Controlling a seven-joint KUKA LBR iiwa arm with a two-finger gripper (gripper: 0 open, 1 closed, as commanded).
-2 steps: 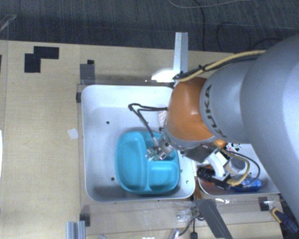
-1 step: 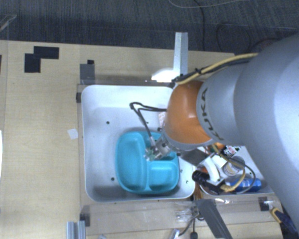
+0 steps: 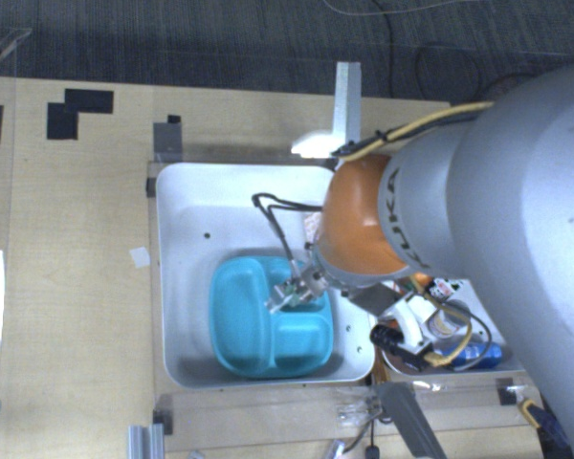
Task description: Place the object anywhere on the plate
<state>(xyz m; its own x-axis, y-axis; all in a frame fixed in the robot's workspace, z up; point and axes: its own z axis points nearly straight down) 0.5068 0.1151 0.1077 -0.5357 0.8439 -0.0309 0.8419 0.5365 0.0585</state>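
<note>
The setting was a robotics lab or test cell, not a home. A large grey industrial arm (image 3: 488, 208) with an orange band (image 3: 359, 218) reached over a pale wooden bench (image 3: 67, 285). A shallow white bin (image 3: 177, 256) was fixed to the bench between metal brackets (image 3: 168, 138). Black square markers (image 3: 77, 111) were stuck to the benchtop. Loose cables (image 3: 411, 3) trailed across dark grey carpet (image 3: 172, 17) behind the bench, and exposed wiring (image 3: 430, 328) hung near the arm's wrist.
</note>
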